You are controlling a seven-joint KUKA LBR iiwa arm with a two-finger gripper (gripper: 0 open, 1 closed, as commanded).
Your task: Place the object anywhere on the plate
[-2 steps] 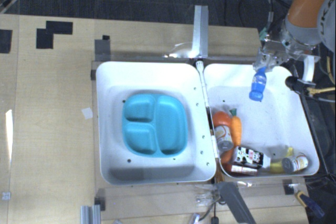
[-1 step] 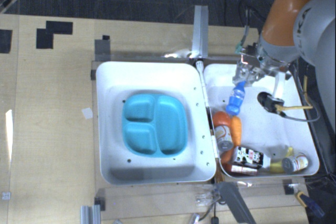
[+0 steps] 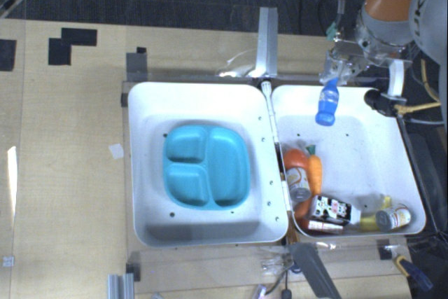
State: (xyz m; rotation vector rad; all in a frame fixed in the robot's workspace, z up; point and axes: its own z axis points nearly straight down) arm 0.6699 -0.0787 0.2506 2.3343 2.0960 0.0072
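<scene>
A blue divided plate [image 3: 207, 164] lies in the middle of the left bin [image 3: 143, 220]. My gripper [image 3: 334, 75] hangs over the far edge of the right bin [image 3: 409, 157], at its back left part. A small blue bottle [image 3: 326, 105] hangs upright from between its fingers, above the bin floor, so the gripper is shut on it. The bottle is well to the right of the plate, beyond the wall between the bins.
Along the right bin's near-left side lie an orange carrot [image 3: 316, 174], a red and grey can [image 3: 297, 178] and a black-and-white box [image 3: 330, 209]. A small yellow-capped bottle [image 3: 389, 218] lies in the near right corner. A metal post [image 3: 267, 42] stands behind the bins.
</scene>
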